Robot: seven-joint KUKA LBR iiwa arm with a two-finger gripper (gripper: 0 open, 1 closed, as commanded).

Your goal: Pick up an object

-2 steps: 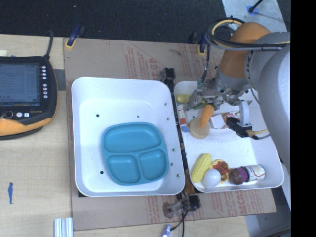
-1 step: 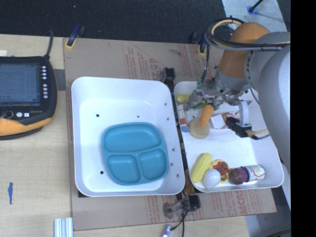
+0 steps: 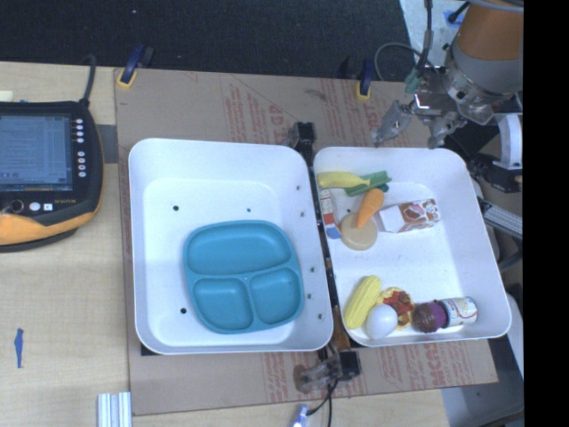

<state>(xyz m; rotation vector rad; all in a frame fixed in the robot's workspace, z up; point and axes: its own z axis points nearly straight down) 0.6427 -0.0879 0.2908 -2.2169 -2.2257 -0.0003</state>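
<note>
Writing on the packets is too small for me to read: the red-and-white carton [image 3: 416,214] and the bottle [image 3: 444,313] both carry labels, illegible. My gripper [image 3: 414,128] hangs over the far rim of the right bin [image 3: 487,265], jaws spread apart, nothing between them. Below my jaws lie a banana [image 3: 348,181], carrot [image 3: 369,208] and tan disc [image 3: 358,237]; further below, corn [image 3: 361,301] and a white egg [image 3: 381,320]. Far to my jaws' left, a blue divided tray [image 3: 241,276] sits in the left bin [image 3: 151,238]. My arm is cut off above.
</note>
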